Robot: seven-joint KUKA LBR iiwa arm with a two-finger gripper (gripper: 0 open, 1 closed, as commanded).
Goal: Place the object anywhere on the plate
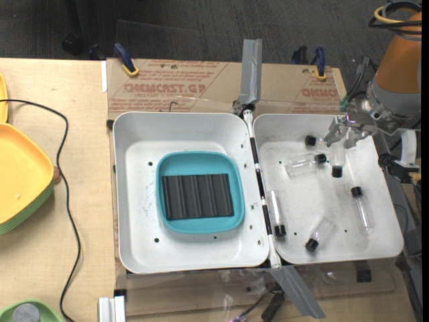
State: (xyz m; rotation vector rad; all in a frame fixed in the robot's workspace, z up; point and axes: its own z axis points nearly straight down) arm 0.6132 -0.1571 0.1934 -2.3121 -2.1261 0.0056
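The teal plate (199, 194) with its dark ribbed centre lies in the left bin (131, 180); 5 clear black-capped vials lie scattered in the right bin (382, 240); the gripper (337, 154) hangs over that bin's upper right, clamped on 1 upright vial (336, 163).

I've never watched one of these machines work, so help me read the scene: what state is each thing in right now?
Teal plate: flat in the left bin, nothing on it.
Vials: several clear ones with black caps, lying scattered in the right bin.
Gripper: above the right bin's far edge, near one vial; grip unclear.
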